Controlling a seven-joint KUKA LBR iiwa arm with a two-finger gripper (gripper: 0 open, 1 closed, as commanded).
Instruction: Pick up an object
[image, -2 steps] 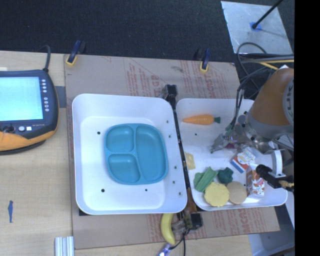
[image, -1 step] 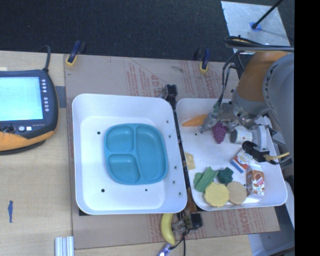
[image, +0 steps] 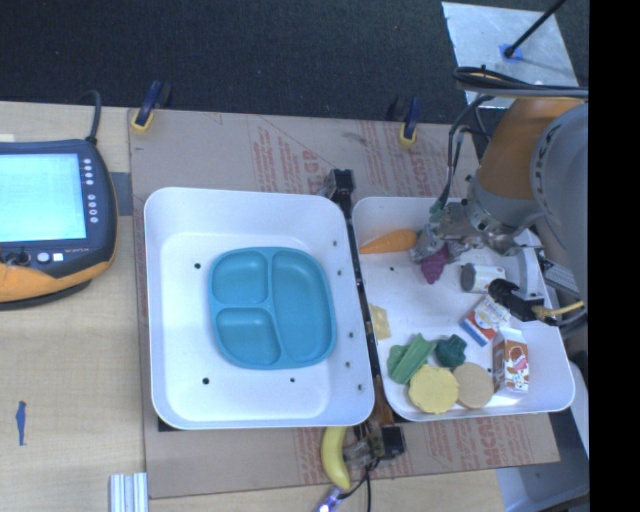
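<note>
Where the bench shows bare, pale wood to the left of the two bins, brown cardboard under them, dark floor beyond the far edge. Left bin (image: 160, 300): one blue divided plate (image: 272, 306) at its middle, wide white floor all round it. Right bin (image: 400, 215), touching the left bin along a shared rim: crowded along the near edge, open white floor at the middle. Counted in the right bin: one orange carrot (image: 388, 241) by the shared rim, one purple toy (image: 434, 265) at the gripper (image: 440, 243), two green pieces (image: 408, 358), two round tan-yellow discs (image: 433, 388), two small printed packets (image: 510, 365). Fingers hidden under the wrist, spread or pressed together impossible to tell; purple toy just below them. One banana (image: 335, 458) outside, at the near rim. One pendant screen (image: 40, 205) well left of the left bin.
</note>
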